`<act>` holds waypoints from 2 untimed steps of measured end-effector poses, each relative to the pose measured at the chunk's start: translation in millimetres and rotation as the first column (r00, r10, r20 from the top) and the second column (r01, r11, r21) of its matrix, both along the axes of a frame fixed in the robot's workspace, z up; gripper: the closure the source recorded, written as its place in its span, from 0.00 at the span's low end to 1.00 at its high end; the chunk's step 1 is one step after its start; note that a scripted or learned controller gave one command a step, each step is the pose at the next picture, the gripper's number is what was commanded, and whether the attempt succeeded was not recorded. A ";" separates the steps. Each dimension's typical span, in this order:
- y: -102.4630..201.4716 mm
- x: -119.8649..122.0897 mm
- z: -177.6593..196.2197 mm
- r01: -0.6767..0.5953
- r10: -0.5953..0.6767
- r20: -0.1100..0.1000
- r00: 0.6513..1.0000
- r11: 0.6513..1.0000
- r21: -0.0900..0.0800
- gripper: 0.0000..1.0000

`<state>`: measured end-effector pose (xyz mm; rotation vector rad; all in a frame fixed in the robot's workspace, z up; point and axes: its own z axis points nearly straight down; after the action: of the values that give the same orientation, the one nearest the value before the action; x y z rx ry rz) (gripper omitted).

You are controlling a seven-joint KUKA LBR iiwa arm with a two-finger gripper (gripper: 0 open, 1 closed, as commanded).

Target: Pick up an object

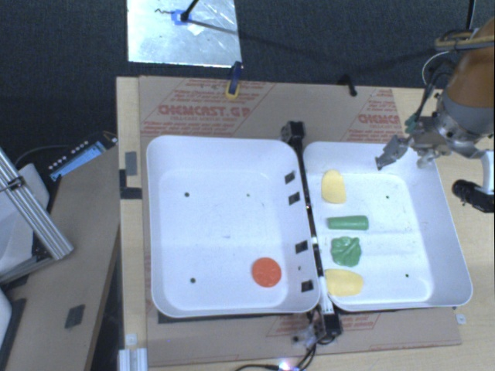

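You saw two white bins side by side on the bench: the left bin (166, 161) and the right bin (433, 230), their inner walls touching along a dark strip of clips. In the left bin one orange disc (267, 272) lay near its near right corner, well apart from everything else. The right bin held four things in a column down its left side, close to the dividing wall: a pale yellow piece (333, 186) farthest from you, then a green stick (347, 222) lying crosswise, then a crumpled green leaf (346, 250), and nearest, a yellow lump (344, 282). The stick and the leaf sat just beside one another; the leaf and the lump were almost touching. The arm (468, 91) came in from the right, and its gripper (398, 151) hung over the far edge of the right bin, to the right of the pale yellow piece and apart from it. Nothing sat between its fingers (whether they were spread or pressed together, you could not tell at this slant). A foil sheet (183, 20) lay on the dark floor beyond the bench.
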<state>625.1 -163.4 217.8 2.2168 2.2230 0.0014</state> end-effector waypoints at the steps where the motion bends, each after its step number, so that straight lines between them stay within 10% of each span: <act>1: 61.9 -46.7 -125.3 -0.005 0.005 -0.014 1.000 1.000 0.006 0.00; 2: 57.2 -41.9 -107.1 -0.001 0.001 0.001 1.000 1.000 0.000 1.00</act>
<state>583.2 -106.2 110.7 2.2147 2.2239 0.0032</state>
